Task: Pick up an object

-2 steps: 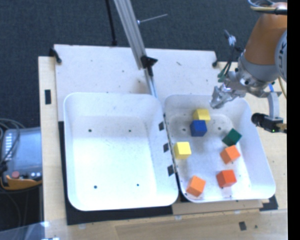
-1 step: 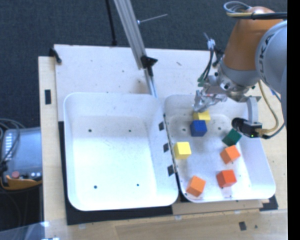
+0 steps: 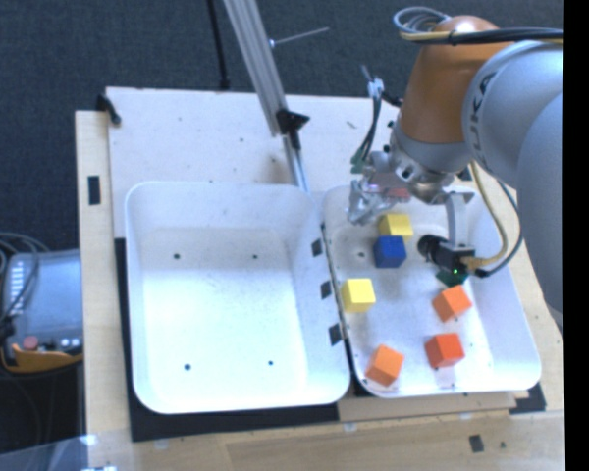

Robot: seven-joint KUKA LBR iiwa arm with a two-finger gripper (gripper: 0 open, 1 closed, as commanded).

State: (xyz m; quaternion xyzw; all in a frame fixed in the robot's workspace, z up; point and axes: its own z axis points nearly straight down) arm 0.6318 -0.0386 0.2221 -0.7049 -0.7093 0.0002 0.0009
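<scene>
Holding six blocks, right bin [image 3: 506, 356]: two yellow [image 3: 396, 226] [image 3: 358, 293], one blue [image 3: 390, 252], three orange [image 3: 453, 303] [image 3: 444, 349] [image 3: 384, 364]. Gripper [image 3: 365, 204] hovers at the bin's upper left edge, beside the upper yellow; grip state can't be told. Left bin [image 3: 226, 292] alongside.

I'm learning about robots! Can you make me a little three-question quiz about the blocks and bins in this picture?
1. True or false: the gripper hovers over the right bin.
2. How many orange blocks are in that bin? A) one B) two C) three
3. Fill in: the blue block touches a ______ block just behind it.

Key:
1. True; it is at the bin's back-left corner.
2. C: the orange blocks sit at and.
3. Yellow: the yellow block. A second yellow block sits apart, nearer the left bin.
</scene>
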